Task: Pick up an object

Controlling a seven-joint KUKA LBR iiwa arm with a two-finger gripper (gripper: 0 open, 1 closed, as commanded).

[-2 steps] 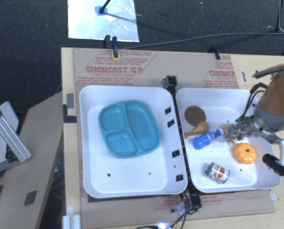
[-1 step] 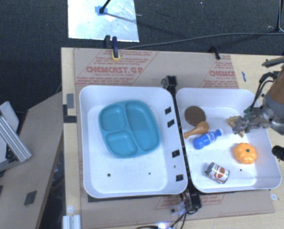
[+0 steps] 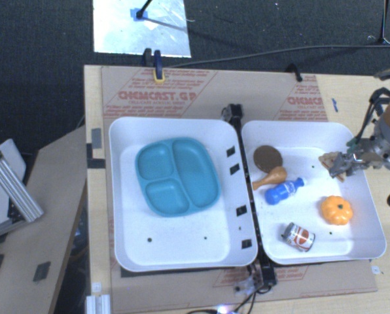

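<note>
1. The right bin [image 3: 313, 136] holds the loose things to pick from: a blue bottle [image 3: 283, 190] lies on its side near the middle, and a wooden brush [image 3: 268, 163] with a round brown head lies just above and to the left of it, its pale handle almost touching the bottle.
2. An orange toy pumpkin [image 3: 336, 210] sits to the right of the bottle, near the bin's right wall, apart from everything else.
3. A small can [image 3: 298, 236] with a red and white label lies tipped over near the bin's front edge, below the bottle and to the left of the pumpkin.
4. A small tan-brown thing [image 3: 330, 158] sits at the upper right of this bin, right at the tip of the tool – what it is I cannot make out.
5. The tool [image 3: 342, 164] hangs over the bin's right side, above the pumpkin, with the grey arm [image 3: 385, 142] coming in from the right edge. Whether the tool is open, closed or gripping the tan thing I cannot tell – the parts there are too small and blurred.
6. The left bin [image 3: 175, 131] holds a blue plate [image 3: 177, 176] with three sections, lying flat near its middle.
7. Both bins rest side by side on a cardboard sheet [image 3: 201, 90] with red print, which lies on the pale surface [image 3: 352, 87].
8. Beyond the surface, on the dark floor [image 3: 38, 38], lies a shiny square sheet [image 3: 141, 19].
</note>
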